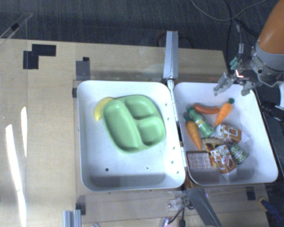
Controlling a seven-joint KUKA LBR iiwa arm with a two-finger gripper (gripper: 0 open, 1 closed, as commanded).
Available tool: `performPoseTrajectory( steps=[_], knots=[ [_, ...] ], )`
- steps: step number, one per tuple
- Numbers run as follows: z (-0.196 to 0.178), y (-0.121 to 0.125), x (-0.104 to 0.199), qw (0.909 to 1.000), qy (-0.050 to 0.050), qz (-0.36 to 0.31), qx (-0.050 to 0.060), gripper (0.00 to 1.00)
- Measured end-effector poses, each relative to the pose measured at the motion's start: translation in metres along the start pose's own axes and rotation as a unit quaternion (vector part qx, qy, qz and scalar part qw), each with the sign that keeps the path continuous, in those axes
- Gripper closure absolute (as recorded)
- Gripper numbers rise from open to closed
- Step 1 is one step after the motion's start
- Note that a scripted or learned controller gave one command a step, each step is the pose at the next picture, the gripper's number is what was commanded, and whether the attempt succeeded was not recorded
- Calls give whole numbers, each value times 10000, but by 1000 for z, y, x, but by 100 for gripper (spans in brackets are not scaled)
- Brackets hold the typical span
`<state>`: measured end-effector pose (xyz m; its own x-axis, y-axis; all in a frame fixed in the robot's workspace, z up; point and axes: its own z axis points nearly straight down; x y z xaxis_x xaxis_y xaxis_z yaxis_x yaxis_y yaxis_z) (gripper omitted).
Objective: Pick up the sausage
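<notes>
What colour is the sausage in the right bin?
Reddish-orange sausage, shown best in the camera view, beside a carrot.

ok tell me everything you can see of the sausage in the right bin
The sausage is a small, smooth, reddish-orange toy, plastic by its sheen, gently curved with rounded ends. It lies flat and roughly crosswise near the back of the right bin, at the top of the pile. Its right end meets the carrot that has a green tip, and its left end sits by the green bottle; whether they actually touch is hard to tell. The gripper hangs above and behind it, not in contact.
</notes>
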<state>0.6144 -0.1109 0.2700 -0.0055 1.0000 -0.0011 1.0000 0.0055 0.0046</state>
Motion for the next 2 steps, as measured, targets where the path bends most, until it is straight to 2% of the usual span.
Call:
performPoseTrajectory(
  steps=[1,2],
  knots=[
    [127,-5,7,9926,7,1211,13,0],
    [183,11,-28,9847,9,1741,-12,0]
  ],
)
